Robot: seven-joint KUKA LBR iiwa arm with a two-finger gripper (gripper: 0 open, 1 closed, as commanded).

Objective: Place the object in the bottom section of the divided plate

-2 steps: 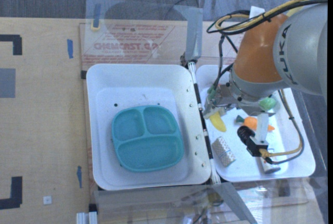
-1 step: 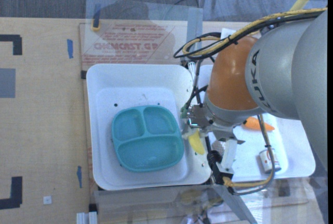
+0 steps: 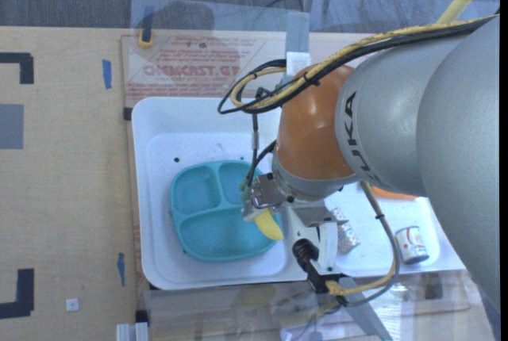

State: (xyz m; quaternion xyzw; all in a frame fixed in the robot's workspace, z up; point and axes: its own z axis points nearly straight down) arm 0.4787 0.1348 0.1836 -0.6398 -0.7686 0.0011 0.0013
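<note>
The grey arm reaches in from the right, its orange-banded wrist bent downward.

The arm reads "KUKA" (partly hidden); the board's red print is unreadable.

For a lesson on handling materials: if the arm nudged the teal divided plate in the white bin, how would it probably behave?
The teal divided plate looks like thin moulded plastic, so it is probably stiff and light. It lies flat on the white bin, whose floor looks smooth, so it would likely slide rather than tip. Its raised rim may catch a push.
</note>
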